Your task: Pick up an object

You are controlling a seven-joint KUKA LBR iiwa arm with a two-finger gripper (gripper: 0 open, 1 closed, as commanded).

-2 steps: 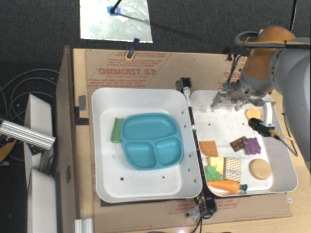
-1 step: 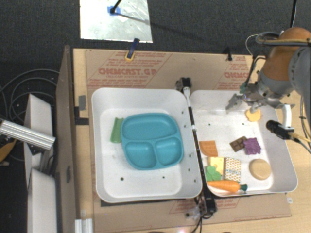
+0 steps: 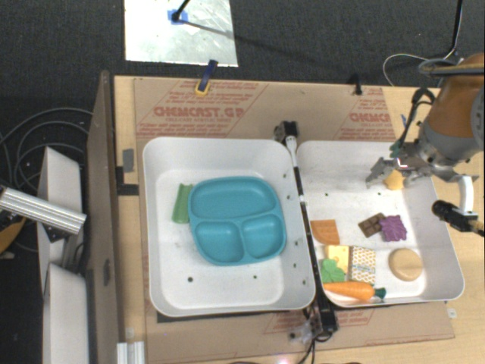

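Toys sit bunched in the front half of the right bin (image 3: 424, 226), prob. just dumped there as grab targets: orange slab (image 3: 324, 231), brown block (image 3: 371, 224), purple lump (image 3: 392, 227), tan disc (image 3: 406, 265), two cracker-like squares (image 3: 351, 262), green bit (image 3: 331, 271) and carrot (image 3: 350, 290) along the front wall. Left bin (image 3: 163, 203) holds a blue tray (image 3: 235, 220) w/ three compartments and a green strip (image 3: 181, 203) touching its left edge, well apart from the arm, so not in play now. Gripper (image 3: 394, 171) is down in the right bin's back-right area, arm coming in from the right, wrist low over the floor. Likely target is the yellow piece (image 3: 394, 180): small, rounded, pale yellow, smooth-looking, alone near the back of the bin, apart from the cluster, which makes it an easy single pick. It lies right at the fingertips, partly under the metal fingers. Can't tell whether the fingers are spread or closed, nor if the piece is actually between them or just beside; too small and overlapped. Judgement: approach/grasp stage, lift not yet done.
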